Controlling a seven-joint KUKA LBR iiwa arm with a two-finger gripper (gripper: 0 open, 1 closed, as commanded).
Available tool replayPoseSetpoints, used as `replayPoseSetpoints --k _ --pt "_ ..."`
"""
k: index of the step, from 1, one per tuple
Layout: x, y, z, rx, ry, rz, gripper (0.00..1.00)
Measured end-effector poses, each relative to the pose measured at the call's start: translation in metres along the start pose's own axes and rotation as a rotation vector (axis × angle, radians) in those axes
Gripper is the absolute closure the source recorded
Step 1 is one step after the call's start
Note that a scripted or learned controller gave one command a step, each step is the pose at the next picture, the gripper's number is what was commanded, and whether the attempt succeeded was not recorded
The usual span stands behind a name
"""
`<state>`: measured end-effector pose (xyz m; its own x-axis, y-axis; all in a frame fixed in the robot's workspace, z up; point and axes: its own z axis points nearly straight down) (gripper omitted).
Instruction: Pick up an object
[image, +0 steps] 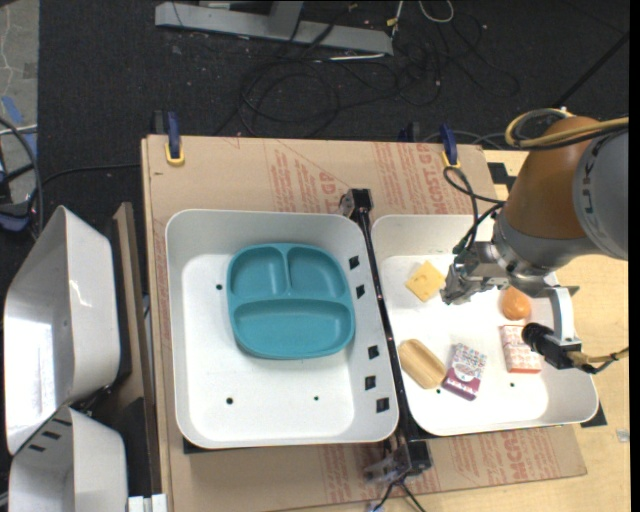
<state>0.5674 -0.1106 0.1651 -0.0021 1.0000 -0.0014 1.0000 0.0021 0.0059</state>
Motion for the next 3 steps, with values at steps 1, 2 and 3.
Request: replayPoseSetpoints --k 1,2,3 --pt "0.009 0.003 -0.047 0.000 0.001 -0.002 1.00" --pt "0.009 0.005 -0.075 0.002 0.000 -0.002 1.00" --pt "0.069 0.002 -0.082 0.005 0.004 -0.007 1.00"
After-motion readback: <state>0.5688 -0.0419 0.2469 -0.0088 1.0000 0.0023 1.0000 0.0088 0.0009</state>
